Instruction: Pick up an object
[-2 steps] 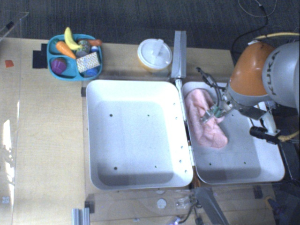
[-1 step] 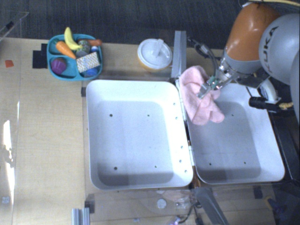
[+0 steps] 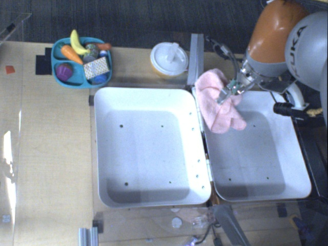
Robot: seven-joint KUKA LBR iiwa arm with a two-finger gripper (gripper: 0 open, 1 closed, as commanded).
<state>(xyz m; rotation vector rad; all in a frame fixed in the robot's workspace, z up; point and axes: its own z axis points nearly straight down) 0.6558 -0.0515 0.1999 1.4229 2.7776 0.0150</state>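
The pink cloth [image 3: 218, 105] lies crumpled in the right bin [image 3: 266, 158], bunched against that bin's far left corner and spilling up over the rim toward the divider between the two bins. Its long axis runs from that far corner slantwise toward the bin's middle, the lower lobe ending on the bare white floor.

The hand [image 3: 229, 90] sits at the cloth's upper right edge, directly over or in the fabric, with the grey arm and its orange band rising away toward the worktop's right side. The fingers look pressed into the pink folds, and a bit of cloth seems to be gathered around them, but the tips are small and partly masked by fabric, so I cannot tell whether the hand is clenched on the cloth or merely resting against it.

The relation that matters is that the cloth's bulk lies to the left and toward the near edge from the hand, not centred under it. A lift from here would, in my judgement, take the cloth by one edge, leaving most of it to hang and drag over the rim.

The left bin [image 3: 148, 147] sits just beside. Behind the bins on the worktop stand a white lidded container [image 3: 169, 59] and a blue tray of toy food [image 3: 82, 61], well apart from the hand.
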